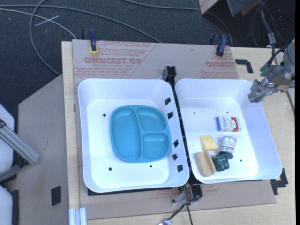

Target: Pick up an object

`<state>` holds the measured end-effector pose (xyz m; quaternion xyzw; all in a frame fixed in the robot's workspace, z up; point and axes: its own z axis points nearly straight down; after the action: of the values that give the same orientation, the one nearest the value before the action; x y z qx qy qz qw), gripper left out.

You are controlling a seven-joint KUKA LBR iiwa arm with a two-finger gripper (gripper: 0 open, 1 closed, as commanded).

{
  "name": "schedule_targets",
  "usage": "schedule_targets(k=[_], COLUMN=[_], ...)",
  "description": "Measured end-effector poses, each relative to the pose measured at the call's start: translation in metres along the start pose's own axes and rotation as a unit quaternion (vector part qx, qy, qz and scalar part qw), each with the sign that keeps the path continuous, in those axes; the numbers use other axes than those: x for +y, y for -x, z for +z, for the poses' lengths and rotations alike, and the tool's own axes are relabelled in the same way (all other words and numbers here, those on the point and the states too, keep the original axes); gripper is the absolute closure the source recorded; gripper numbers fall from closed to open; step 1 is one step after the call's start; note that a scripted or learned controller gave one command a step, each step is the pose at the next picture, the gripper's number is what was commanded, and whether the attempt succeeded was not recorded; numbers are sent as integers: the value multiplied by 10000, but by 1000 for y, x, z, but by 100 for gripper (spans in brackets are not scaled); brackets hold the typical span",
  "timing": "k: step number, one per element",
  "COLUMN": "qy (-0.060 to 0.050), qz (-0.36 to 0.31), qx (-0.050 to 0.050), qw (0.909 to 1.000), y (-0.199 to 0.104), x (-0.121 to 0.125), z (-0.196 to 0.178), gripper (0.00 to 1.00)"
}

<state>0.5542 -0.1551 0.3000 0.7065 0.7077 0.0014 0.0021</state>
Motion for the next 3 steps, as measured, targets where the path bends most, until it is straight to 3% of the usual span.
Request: schedule_targets(k=[1, 2, 3], qy=[-43, -40, -39], qz=[-21, -12, -12], qx=[21, 16, 14], qw=[10000, 10000, 10000], y=[-54, -104, -151], x=[-1, -14, -10], z=[24, 30, 35], gripper=[100, 100, 100])
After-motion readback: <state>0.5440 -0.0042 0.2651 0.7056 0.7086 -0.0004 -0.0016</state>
